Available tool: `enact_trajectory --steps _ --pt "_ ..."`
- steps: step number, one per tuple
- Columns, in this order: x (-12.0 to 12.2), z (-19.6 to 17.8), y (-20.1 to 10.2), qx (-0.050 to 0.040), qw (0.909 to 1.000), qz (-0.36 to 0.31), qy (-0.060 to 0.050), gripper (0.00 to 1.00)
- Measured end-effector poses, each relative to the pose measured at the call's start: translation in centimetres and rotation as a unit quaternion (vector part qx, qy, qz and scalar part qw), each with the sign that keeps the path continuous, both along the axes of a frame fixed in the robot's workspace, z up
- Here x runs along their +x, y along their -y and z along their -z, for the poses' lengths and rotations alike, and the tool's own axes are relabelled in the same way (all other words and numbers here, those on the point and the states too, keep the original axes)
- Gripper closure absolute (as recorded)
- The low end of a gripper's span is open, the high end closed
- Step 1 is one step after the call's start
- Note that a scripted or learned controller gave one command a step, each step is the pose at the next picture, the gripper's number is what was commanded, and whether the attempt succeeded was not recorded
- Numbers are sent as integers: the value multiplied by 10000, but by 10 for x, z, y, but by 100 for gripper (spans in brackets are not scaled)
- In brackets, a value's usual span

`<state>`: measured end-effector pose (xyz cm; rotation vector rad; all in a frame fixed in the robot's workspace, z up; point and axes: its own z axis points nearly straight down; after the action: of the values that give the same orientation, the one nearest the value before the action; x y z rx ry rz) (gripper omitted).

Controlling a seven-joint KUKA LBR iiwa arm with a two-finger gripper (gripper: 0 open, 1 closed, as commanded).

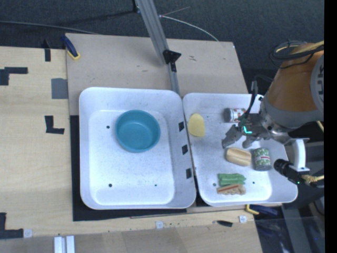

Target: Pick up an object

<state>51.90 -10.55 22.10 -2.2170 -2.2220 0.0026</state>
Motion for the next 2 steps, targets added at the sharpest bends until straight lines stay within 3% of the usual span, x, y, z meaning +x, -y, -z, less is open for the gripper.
enact_trajectory --steps 1,2 --pt "0 0 0 -1 10000 0 4 0" --pt "-1 64 0 1 10000 10 -26 0"
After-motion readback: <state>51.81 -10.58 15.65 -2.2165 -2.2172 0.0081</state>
